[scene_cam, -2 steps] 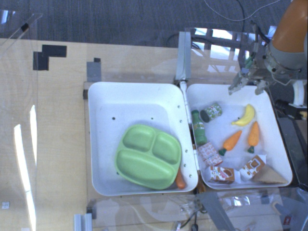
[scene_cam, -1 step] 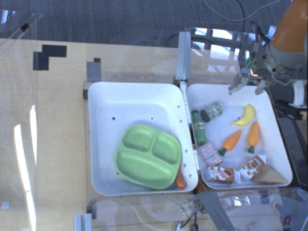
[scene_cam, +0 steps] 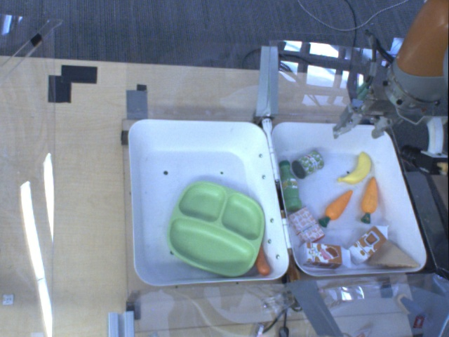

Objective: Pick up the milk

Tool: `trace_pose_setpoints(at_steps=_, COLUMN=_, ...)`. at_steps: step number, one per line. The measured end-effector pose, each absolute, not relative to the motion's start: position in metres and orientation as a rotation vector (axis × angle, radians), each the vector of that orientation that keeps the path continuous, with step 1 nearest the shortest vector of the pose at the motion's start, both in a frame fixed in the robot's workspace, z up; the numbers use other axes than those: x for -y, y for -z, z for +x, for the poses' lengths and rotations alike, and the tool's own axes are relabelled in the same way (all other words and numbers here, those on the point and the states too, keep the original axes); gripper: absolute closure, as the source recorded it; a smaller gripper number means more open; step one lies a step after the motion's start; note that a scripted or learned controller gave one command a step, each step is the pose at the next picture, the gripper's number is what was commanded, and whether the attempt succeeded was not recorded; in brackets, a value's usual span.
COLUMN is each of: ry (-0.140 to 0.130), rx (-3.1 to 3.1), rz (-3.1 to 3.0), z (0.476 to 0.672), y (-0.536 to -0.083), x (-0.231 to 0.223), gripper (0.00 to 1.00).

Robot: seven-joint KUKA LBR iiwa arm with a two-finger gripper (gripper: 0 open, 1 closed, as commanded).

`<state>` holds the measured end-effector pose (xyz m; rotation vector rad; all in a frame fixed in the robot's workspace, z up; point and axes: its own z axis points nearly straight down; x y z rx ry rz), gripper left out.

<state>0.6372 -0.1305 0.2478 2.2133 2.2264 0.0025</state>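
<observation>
White-and-brown, the milk carton (scene_cam: 370,244) lies tipped at my right bin's (scene_cam: 414,220) near corner; my gripper (scene_cam: 363,125) hangs spread and unladen above the far rim.

2 bins (scene_cam: 140,188), 1 green tray (scene_cam: 216,228), 1 banana (scene_cam: 357,169), 3 carrots (scene_cam: 337,207), 3 cartons (scene_cam: 323,254), 1 can (scene_cam: 309,164), 1 bottle (scene_cam: 288,186)

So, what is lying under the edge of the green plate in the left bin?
An orange carrot pokes out from under the green plate at its lower right edge, near the left bin wall. Only its end shows; the plate covers the rest.
</observation>
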Motion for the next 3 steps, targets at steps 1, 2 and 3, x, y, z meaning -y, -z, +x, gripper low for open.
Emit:
trace_pose_setpoints(at_steps=1, ry=-0.005, rx=-1.979, rz=2.432, z=0.670, y=-0.331, x=0.150, gripper=0.00)
trace_pose_setpoints(at_steps=2, ry=-0.004, rx=-1.980, rz=2.432, z=0.670, y=-0.331, x=0.149, gripper=0.00)
trace_pose_setpoints(at_steps=3, ry=-0.009, rx=-2.241, rz=2.189, z=0.638, y=-0.397, x=0.083, gripper=0.00)
